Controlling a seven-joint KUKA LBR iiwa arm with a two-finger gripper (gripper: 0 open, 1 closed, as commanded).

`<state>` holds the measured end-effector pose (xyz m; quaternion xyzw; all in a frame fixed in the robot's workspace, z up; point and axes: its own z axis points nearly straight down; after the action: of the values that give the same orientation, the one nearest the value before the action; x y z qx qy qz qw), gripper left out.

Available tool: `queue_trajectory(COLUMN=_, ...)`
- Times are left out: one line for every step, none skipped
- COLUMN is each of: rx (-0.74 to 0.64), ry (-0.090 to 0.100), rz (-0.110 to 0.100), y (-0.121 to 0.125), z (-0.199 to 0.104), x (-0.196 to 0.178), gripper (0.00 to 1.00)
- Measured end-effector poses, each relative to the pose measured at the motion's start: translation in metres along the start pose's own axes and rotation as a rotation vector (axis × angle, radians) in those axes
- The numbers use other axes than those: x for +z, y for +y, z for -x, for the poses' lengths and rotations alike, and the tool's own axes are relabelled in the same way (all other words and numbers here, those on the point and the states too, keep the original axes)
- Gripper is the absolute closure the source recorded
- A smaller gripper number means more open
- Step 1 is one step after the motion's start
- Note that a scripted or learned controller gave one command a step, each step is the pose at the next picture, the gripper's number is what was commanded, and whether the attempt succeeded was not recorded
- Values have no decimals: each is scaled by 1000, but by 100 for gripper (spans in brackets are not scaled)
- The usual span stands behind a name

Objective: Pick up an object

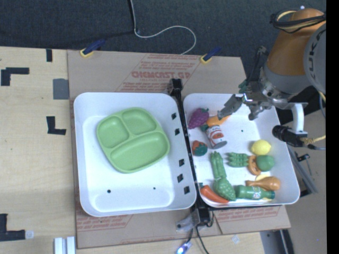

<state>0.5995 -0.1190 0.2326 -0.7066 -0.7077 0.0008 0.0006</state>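
The gripper (pixel 241 106) hangs over the upper part of the right bin (pixel 286 157), two dark metal fingers (pixel 229 108) splayed well apart with nothing between them. Just beside its lower-left finger lies a small can (pixel 215 135) with a red-and-white label and an orange cap, tilted on its side. A little further left sits a bumpy purple grape cluster (pixel 198 117), matte plastic by the look of it. Below the gripper, a smooth yellow lemon (pixel 260 147) touches a round green fruit (pixel 266 162) (an orange wedge curls against it). Lower still are knobbly green pieces: a long ridged one (pixel 217 165), a spiky one (pixel 238 159), a glossy green bottle (pixel 254 193) and an orange carrot (pixel 212 194) near the bin's front edge. Far to the gripper's left, in the other bin (pixel 87 157), rests a glossy pale-green tray (pixel 132 139) with three rounded compartments.
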Motion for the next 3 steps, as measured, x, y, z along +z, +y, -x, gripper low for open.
queue_trajectory(rx=-2, ry=4, rz=-8, y=-91, z=-57, x=19, gripper=0)
queue_trajectory(rx=-6, ry=3, rz=2, y=-117, z=-115, x=-33, gripper=0)
queue_trajectory(rx=-2, ry=0, rz=-2, y=-116, z=-112, x=-39, gripper=100)
